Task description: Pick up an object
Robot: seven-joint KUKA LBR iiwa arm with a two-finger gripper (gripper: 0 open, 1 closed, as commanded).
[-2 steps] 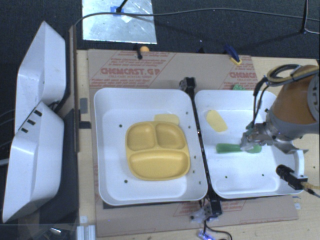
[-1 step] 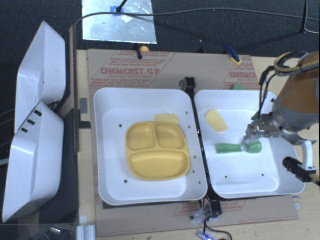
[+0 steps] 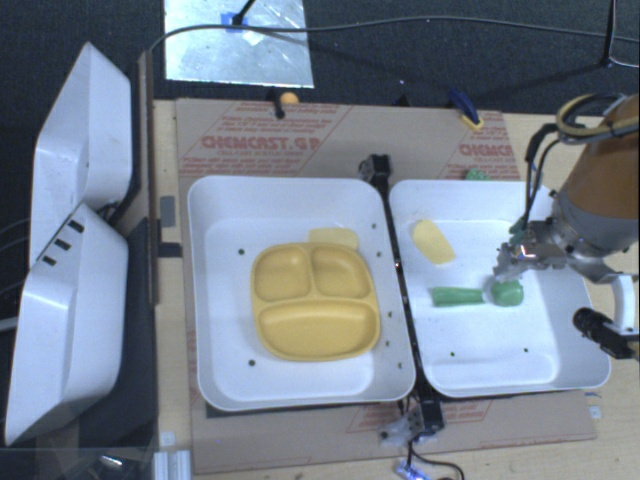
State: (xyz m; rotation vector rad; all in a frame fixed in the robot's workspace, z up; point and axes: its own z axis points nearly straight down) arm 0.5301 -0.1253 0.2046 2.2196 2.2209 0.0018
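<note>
Yellow divided plate fills left bin; end effector touches green piece.

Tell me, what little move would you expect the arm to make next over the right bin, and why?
Probably a short drop straight down. The gripper hangs just above the rounded end of the green object in the right bin, and nothing shows between its fingers yet. The yellow piece lies apart to the upper left, so the green one looks the likelier target.

green piece, flat, right bin
</note>
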